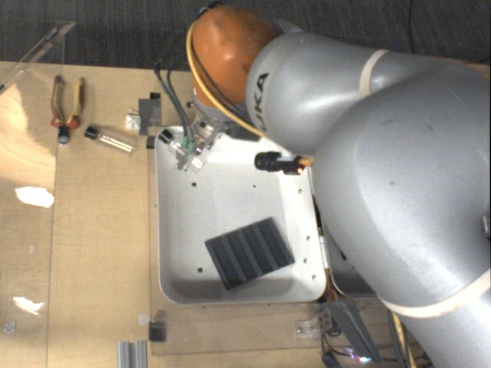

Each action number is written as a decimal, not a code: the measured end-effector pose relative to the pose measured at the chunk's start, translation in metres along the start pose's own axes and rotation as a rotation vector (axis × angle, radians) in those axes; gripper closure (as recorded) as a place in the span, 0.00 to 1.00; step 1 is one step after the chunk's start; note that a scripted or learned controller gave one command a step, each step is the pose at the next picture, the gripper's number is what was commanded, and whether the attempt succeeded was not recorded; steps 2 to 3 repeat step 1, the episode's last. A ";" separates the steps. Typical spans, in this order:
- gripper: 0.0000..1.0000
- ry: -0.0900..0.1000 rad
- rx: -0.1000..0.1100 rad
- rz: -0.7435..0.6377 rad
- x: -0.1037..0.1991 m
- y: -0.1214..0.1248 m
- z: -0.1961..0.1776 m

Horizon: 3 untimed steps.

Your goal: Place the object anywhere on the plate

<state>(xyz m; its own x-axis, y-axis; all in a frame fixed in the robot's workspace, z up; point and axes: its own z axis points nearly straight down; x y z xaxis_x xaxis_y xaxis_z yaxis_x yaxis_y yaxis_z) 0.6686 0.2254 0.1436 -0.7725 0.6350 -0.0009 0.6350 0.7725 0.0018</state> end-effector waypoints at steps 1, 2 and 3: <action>1.00 -0.002 -0.006 -0.001 0.000 0.002 -0.012; 1.00 -0.002 -0.006 -0.001 0.000 0.002 -0.012; 1.00 -0.002 -0.006 -0.001 0.000 0.002 -0.012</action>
